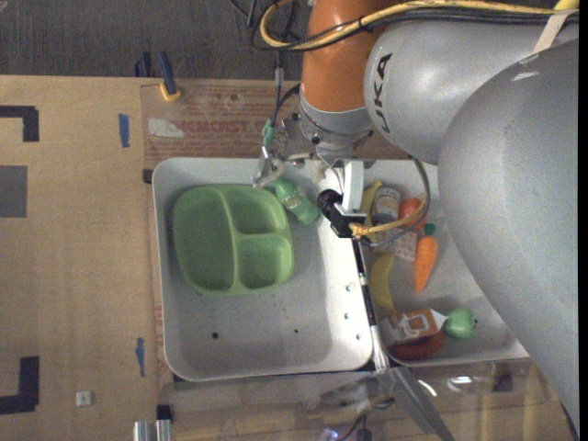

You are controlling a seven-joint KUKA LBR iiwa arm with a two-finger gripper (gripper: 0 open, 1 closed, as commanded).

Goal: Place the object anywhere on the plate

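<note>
Green object (296,200) seemingly under gripper (276,175).

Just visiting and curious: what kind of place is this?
Probably a robot lab's test bench: a KUKA arm reaches over white bins, one holding a green plate, the other toy food like a carrot.

your arm (496,108) is a bulky, glossy grey shell with black "kuka" lettering by the wrist. an orange band (340,35) rings it above the wrist, and a yellow cable (432,9) with black ones runs along it.
</note>
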